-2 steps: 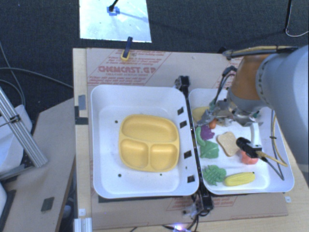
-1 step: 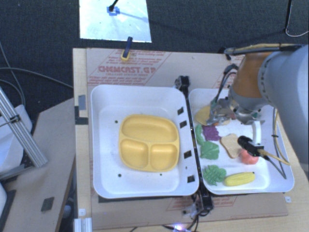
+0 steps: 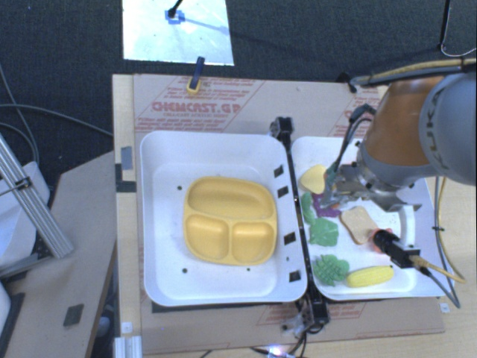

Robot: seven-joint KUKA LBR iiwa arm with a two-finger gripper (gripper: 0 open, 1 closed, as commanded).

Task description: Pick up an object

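Observation:
The right bin [image 3: 425,286] holds several toy foods. A yellow wedge [image 3: 313,177] lies at its left side, with a purple piece [image 3: 325,207] just below it. Further down are a green leaf [image 3: 323,233], a green broccoli-like piece [image 3: 330,268], a yellow corn cob [image 3: 370,276] and a tan bread slice [image 3: 358,224]. My gripper [image 3: 334,191] hangs low over the left part of this bin, between the yellow wedge and the purple piece. The grey wrist hides part of the bin behind it.
The left bin [image 3: 160,200] holds a yellow divided plate [image 3: 229,220]. A black ridge with clips [image 3: 291,200] separates the two bins. Both stand on a cardboard sheet [image 3: 223,103]. A small red bit [image 3: 378,247] shows beside the bread.

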